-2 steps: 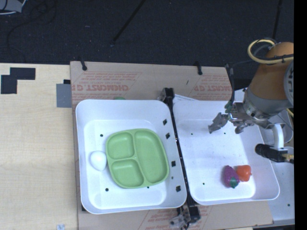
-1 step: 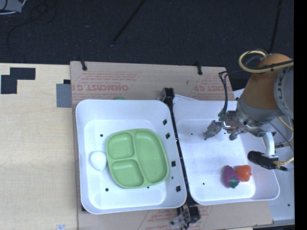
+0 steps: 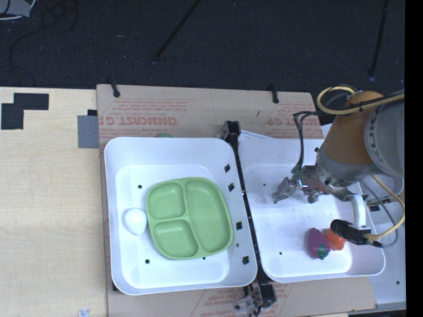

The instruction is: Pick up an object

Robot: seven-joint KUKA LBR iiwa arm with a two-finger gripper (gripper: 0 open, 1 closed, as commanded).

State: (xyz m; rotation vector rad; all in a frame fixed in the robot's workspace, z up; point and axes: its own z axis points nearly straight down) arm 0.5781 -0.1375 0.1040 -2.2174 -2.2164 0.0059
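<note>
My gripper hangs over the upper middle of the right bin, with its fingers spread open and nothing between them. A purple toy with a green stem lies near the bin's front right corner, touching an orange toy. Both sit below and to the right of the gripper, well apart from it. In the left bin a green divided plate lies flat, with a white egg beside its left edge.
The grey arm with its orange band reaches in over the right bin's far right side, and cables loop near the bin's right wall. A black divider separates the two bins. Cardboard lies under both bins.
</note>
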